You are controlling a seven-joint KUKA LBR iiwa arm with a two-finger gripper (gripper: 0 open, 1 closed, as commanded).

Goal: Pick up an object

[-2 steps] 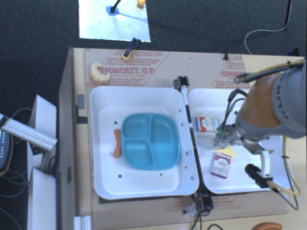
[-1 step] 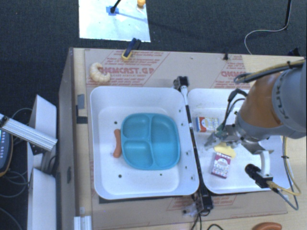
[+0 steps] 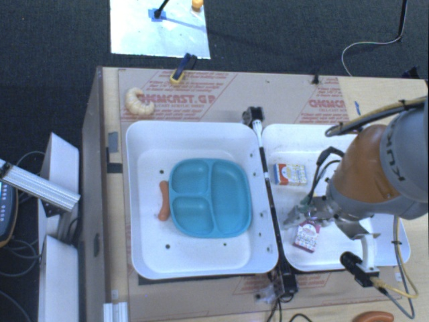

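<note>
The grey arm (image 3: 385,173) with its orange band fills the near right of the scene, bending down into the right bin (image 3: 315,134). Its gripper (image 3: 303,213) hangs low over that bin's floor, close to the divider between the two bins; the fingers are blurred against the white plastic, and whether they are apart or together cannot be told, nor whether anything sits between them. Just below and slightly right of the fingers lies a small red-and-white packet (image 3: 307,236), tilted, resting on the bin floor, so close that contact cannot be ruled out. Above the fingers, toward the far wall of the same bin, lies a small carton (image 3: 289,174) with a blue, white and orange face, apart from the gripper. To the left of the fingers, across the divider, the left bin (image 3: 151,139) holds a teal divided plate (image 3: 210,196), and an orange sausage-shaped toy (image 3: 163,200) lies just beside the plate's left edge. Well beyond, on the cardboard-covered bench (image 3: 281,96), a pale curled object (image 3: 138,102) rests near the left bin's far corner.
</note>
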